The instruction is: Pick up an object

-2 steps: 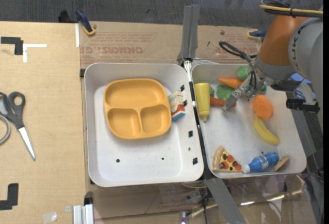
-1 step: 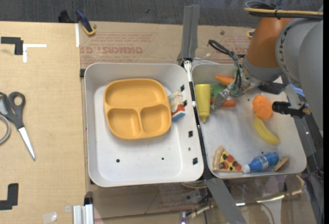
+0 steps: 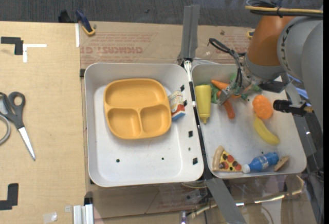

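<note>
My gripper [image 3: 234, 89] reaches down into the back of the right bin [image 3: 295, 130], under the grey arm with its orange band [image 3: 267, 45]. It sits right over a cluster of carrots: one orange carrot [image 3: 220, 85] points left from it and another [image 3: 229, 109] lies just in front, with a bit of green at the tip. The view does not show whether anything is held. A yellow bottle [image 3: 203, 101] stands to the left of the gripper and an orange fruit [image 3: 262, 107] lies to its right.
Also in the right bin are a banana [image 3: 266, 132], a pizza slice [image 3: 225, 161] and a blue bottle [image 3: 262, 162]. The left bin [image 3: 149, 166] holds a yellow divided plate [image 3: 138, 107] and a small red-white-blue item [image 3: 177, 106]. Scissors [image 3: 18, 120] lie on the bench at left.
</note>
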`<state>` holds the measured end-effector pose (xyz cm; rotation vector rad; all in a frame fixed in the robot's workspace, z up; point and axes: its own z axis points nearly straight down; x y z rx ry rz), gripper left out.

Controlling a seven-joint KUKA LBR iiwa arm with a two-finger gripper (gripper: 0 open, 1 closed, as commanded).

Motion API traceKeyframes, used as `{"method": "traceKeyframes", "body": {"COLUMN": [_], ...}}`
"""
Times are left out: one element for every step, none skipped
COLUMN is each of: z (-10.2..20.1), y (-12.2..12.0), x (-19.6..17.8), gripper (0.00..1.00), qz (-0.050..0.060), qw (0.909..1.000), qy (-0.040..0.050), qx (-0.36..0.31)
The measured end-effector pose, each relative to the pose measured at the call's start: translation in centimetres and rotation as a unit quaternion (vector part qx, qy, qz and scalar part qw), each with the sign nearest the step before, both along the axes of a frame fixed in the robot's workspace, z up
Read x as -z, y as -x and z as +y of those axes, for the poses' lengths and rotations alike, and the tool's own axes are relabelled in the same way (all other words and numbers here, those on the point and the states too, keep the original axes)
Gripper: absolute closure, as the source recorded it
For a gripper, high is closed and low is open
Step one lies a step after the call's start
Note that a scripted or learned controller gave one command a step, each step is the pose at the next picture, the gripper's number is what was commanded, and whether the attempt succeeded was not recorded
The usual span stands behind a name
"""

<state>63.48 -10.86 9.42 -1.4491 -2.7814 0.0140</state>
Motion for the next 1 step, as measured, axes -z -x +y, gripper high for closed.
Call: {"method": "traceKeyframes", "body": {"z": [7.74], "y": [-2.43], "x": [-9.43], "gripper": [1.0], "qz": [-0.003], "qw": [0.9996], "qy": [-0.0015], "qx": [0.028]}}
